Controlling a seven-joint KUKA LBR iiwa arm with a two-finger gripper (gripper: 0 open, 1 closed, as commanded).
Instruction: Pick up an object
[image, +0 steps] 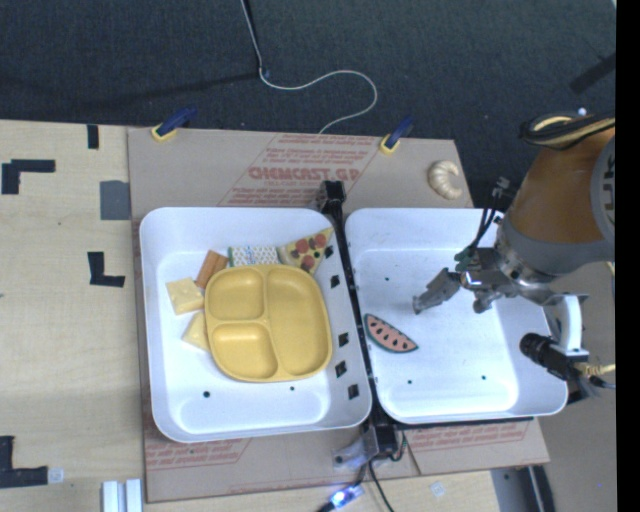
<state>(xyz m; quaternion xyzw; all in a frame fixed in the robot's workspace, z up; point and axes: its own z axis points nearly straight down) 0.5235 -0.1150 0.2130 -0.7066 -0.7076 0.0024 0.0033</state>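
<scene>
Gripper (432, 296) hangs over the right bin (500, 395), up and right of the watermelon slice (390, 334). Whether it is open or closed, I cannot tell. Nothing visible in it.

Desk (60, 300), light wood, is carrying a brown cardboard sheet (300, 165) with red print. Two blue-and-yellow clamps (174, 122) are gripping the sheet's far edge. Left bin (160, 400) and right bin (500, 400) are sitting side by side on the sheet, touching along black clips. A tan shell-like lump (447, 179) is lying on the sheet near the right bin's far corner. Black tape marks (100, 268) are showing on the wood at left.
</scene>
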